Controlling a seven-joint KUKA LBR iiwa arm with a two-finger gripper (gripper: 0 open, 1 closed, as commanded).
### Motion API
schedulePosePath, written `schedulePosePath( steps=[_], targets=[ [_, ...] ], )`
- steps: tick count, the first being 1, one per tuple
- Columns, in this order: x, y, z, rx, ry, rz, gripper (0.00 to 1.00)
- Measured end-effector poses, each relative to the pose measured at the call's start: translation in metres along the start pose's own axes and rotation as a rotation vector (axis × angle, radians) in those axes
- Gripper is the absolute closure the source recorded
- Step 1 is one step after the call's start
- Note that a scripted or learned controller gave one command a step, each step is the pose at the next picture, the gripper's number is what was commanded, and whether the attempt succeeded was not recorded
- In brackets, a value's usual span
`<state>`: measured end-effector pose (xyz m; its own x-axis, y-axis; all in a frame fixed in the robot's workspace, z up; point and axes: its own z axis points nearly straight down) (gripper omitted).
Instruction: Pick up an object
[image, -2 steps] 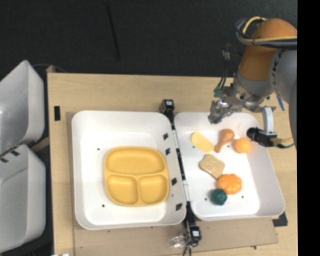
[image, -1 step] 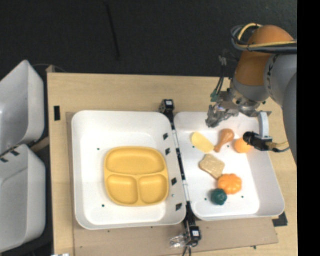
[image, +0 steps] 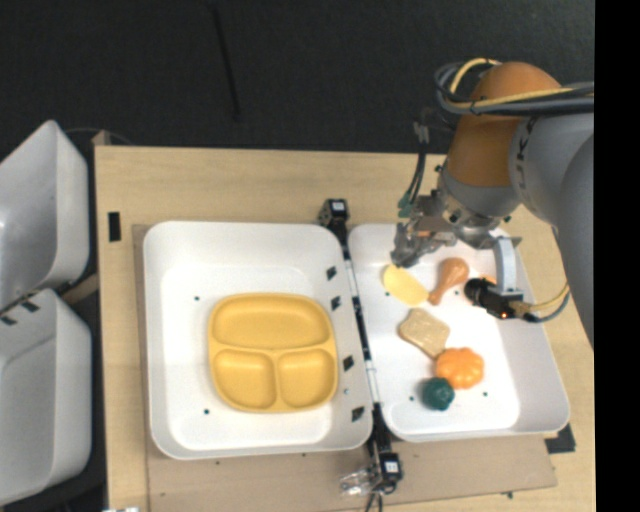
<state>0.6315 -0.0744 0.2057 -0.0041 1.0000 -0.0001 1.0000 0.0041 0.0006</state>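
The gripper (image: 410, 252) is hovering over the yellow piece (image: 405, 285), seemingly lining up a grasp; its spread is unclear.

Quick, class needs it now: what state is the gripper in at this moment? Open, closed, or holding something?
Gripper: above the pale yellow piece in the right bin; open or closed cannot be told, and nothing is seen held.
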Motion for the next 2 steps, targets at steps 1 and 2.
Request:
schedulePosePath(
  steps=[1,2],
  targets=[
    [0.046,-0.019,-0.015,0.000,0.001,-0.001,1.00],
    [0.095,-0.038,-0.028,0.001,0.002,-0.003,1.00]
  ],
)
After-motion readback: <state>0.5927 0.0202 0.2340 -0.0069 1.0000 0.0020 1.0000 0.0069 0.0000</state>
